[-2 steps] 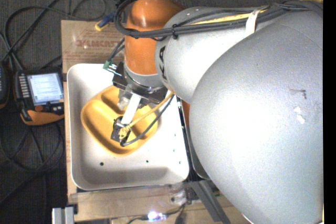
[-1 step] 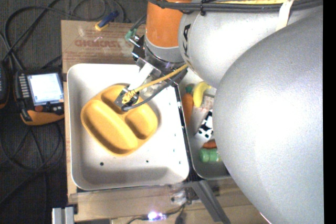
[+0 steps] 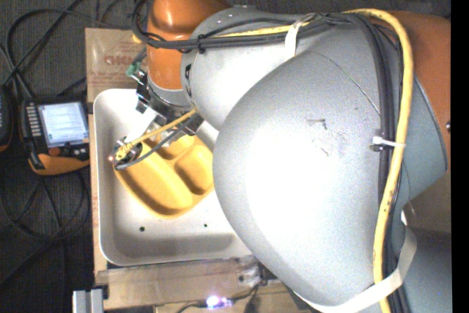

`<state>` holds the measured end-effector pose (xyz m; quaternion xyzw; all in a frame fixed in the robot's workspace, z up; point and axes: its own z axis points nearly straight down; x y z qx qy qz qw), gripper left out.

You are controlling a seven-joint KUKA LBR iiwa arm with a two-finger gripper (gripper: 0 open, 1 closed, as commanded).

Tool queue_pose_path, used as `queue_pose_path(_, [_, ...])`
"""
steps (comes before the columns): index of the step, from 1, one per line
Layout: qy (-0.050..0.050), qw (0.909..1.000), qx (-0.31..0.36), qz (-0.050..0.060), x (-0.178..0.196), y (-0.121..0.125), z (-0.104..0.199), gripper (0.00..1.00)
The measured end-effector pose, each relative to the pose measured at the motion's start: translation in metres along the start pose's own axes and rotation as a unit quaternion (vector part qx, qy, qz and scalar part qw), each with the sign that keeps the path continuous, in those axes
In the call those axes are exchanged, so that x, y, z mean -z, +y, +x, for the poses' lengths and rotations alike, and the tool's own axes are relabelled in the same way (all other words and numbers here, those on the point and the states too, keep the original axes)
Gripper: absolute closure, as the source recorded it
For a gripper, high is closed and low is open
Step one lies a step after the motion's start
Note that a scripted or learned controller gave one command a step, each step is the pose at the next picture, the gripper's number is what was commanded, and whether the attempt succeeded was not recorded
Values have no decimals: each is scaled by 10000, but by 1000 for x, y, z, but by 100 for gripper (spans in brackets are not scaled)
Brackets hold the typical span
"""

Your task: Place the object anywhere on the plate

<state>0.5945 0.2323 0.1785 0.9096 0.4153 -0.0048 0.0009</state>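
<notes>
arm [image 3: 315, 143] blocks most of 1 bin [image 3: 117, 231], can't tell gripper state; object possibly over yellow plate [image 3: 165, 190], risk: release lands off the plate.

Yellow divided plate [image 3: 170, 183] lying tilted in the left white bin [image 3: 117, 231], its right part hidden under the arm; object itself not identifiable from this angle.

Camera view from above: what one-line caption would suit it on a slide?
Grey robot arm with an orange band reaching over a yellow divided plate in a white bin.
</notes>
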Motion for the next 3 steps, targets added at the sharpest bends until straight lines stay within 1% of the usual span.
queue_pose_path(1, [122,9968,-787,-37,-72,31,-54,100])
queue_pose_path(2, [9,10000,23,9,4,-73,-68,100])
queue_pose_path(3, [21,9927,-1208,-4,145,-46,-116,100])
